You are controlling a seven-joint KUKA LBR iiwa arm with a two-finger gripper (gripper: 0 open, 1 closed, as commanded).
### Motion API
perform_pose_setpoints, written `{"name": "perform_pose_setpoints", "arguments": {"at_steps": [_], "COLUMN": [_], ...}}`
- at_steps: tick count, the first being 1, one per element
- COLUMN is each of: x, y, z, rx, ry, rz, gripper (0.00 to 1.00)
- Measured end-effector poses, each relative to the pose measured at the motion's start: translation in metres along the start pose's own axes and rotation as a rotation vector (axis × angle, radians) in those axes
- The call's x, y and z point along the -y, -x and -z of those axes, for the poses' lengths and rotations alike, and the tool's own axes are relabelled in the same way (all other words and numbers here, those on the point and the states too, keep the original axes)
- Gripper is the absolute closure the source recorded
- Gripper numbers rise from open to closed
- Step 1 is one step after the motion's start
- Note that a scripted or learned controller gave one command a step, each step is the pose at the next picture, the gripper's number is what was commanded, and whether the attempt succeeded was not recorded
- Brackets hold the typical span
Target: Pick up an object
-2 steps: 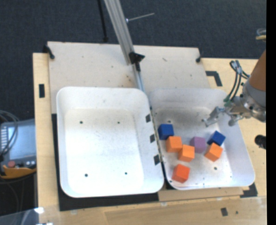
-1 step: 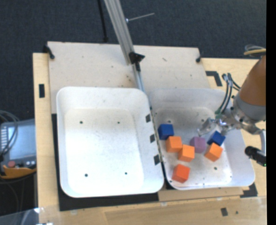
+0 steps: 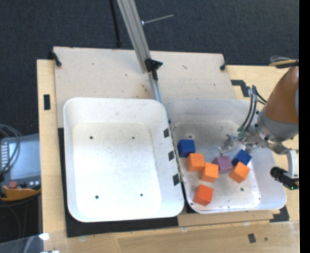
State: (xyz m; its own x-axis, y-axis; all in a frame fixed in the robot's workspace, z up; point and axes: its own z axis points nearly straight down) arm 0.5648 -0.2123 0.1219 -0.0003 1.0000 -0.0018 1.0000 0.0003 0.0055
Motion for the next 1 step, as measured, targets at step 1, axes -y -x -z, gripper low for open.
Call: {"name": "perform_pose_setpoints", "arguments": {"at_steps": [1], "x": [-0.0001], "y": [0.0004], "z": [0.0089], "rx": [-0.002], "ry": [0.001], "rz": [-0.006], "gripper": [1.00]}}
